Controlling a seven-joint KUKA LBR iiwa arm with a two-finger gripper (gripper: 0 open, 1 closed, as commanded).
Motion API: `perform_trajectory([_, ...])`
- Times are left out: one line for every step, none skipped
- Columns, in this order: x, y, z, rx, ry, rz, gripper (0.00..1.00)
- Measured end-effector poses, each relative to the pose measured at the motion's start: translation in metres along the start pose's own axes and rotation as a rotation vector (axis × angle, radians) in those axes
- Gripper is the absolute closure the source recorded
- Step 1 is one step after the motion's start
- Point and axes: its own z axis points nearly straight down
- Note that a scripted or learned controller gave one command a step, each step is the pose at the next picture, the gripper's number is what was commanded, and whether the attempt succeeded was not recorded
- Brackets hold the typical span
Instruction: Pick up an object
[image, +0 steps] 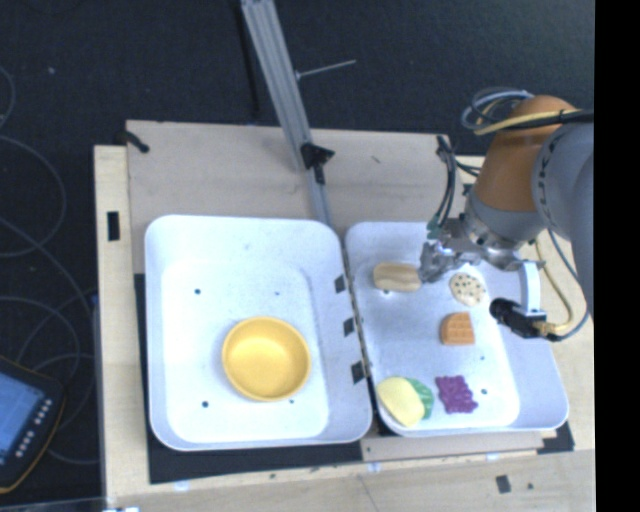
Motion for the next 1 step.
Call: perform_trajectory([-0.007, -0.0022, -0.0631, -0.002, -0.001, 0.003, 1.0])
